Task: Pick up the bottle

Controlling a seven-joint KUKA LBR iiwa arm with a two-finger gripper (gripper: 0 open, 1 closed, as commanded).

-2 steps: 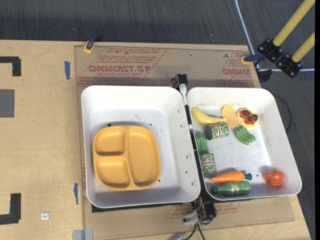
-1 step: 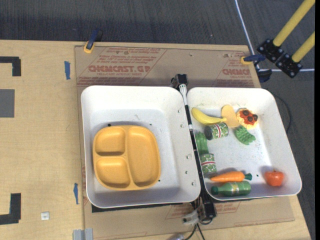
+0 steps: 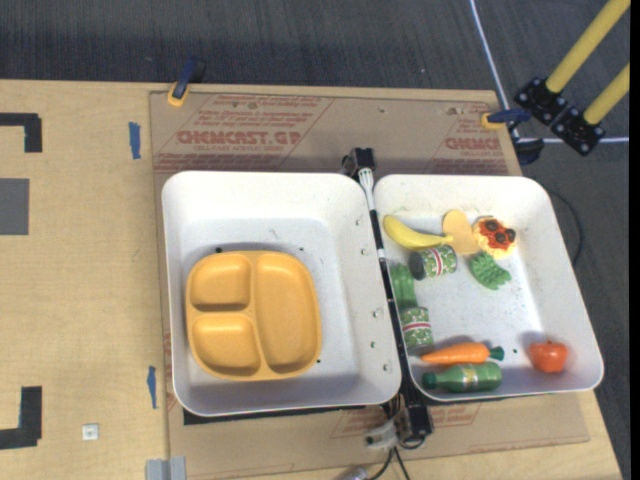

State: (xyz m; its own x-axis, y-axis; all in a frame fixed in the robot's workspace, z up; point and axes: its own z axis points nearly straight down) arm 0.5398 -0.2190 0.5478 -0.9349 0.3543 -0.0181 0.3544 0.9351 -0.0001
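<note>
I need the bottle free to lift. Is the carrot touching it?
Cannot tell. In the camera view the carrot lies right above the bottle, with no plain gap or contact.

Yellow struts [image 3: 598, 30], black clamp blocks [image 3: 556, 111], at the bench's corner

The yellow metal stand [image 3: 596, 30] at the upper right runs out past the top and right edges, so its upper part is cut off. The labels on the small green can [image 3: 437, 262] and on the two green plastic bottles [image 3: 408, 303] [image 3: 461, 376] are too small to read. The black clamp and cables [image 3: 400, 433] at the bins' near seam run off the bottom edge. The brown cardboard-covered tabletop [image 3: 70, 298] is cut by the left and bottom edges.
</note>
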